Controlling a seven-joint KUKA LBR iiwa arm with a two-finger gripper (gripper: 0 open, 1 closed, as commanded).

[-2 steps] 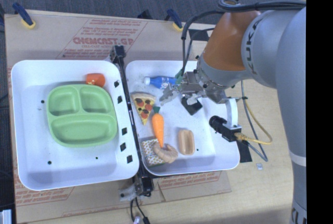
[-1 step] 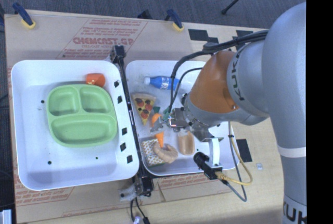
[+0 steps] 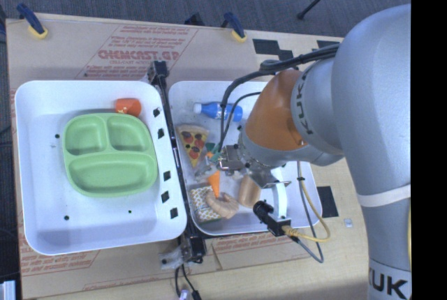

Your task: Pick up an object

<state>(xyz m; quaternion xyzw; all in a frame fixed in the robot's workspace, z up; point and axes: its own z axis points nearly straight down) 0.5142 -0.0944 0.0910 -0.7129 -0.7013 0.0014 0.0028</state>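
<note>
The right bin [image 3: 307, 202] holds several small items. A blue and white bottle [image 3: 218, 110] lies at its far side and a pizza slice toy [image 3: 193, 141] near its left wall. An orange carrot-like piece [image 3: 214, 184], a tan bread-like piece [image 3: 223, 206], a checkered waffle-like piece [image 3: 200, 201] and a tan cylinder [image 3: 248, 190] crowd the near part. My gripper [image 3: 225, 162] hangs low over the middle of this bin, just above the orange piece, under the orange band of the wrist. The wrist body hides its tips.
The left bin [image 3: 35, 173] carries a green divided plate [image 3: 110, 154] and a small orange-red object [image 3: 128, 107] at its far side. A black clamp rail [image 3: 167, 145] runs between the bins. A yellow cable [image 3: 311, 229] loops over the right bin's near rim.
</note>
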